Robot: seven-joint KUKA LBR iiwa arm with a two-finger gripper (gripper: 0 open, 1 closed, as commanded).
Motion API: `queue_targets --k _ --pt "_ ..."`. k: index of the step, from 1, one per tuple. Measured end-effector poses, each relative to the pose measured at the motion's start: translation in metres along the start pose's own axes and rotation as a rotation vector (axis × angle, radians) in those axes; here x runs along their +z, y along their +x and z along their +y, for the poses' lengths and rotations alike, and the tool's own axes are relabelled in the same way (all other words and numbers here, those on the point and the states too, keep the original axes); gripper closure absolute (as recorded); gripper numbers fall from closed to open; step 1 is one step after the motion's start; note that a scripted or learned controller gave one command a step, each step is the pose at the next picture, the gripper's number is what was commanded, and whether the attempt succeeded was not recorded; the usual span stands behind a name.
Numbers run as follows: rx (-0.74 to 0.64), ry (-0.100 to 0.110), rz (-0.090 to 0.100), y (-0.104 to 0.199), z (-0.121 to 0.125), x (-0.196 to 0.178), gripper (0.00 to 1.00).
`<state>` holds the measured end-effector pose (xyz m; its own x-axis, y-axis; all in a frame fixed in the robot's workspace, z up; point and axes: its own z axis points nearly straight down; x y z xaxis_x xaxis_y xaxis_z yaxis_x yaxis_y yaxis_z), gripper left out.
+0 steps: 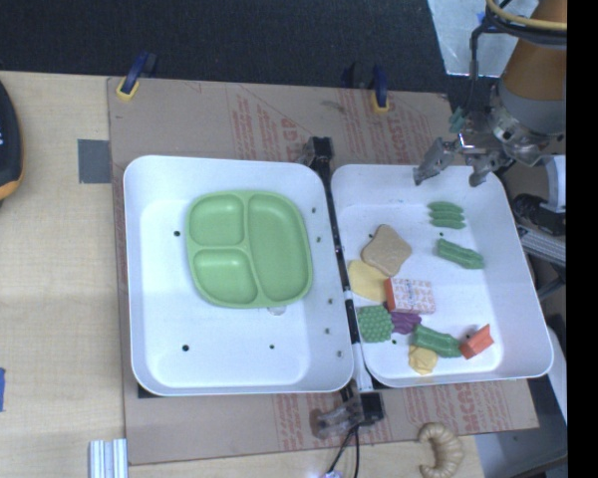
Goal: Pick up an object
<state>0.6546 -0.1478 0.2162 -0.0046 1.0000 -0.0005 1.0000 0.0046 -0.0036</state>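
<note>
Currently the jaws (454, 164) are spread with nothing between them, above the far rim of the right bin (513, 267). Toy food (387, 250) lies inside it; the arm is cut off at the frame edge.

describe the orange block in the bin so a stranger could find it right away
Look in the right bin, the one full of small toys, not the one holding the green plate. Go to its near right corner: the orange block lies beside a green pickle; it is the only orange piece.
</note>
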Motion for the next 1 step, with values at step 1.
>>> queue_targets --k 1 --pt "0.001 0.015 0.005 0.0407 -0.0712 0.1109 0.00"
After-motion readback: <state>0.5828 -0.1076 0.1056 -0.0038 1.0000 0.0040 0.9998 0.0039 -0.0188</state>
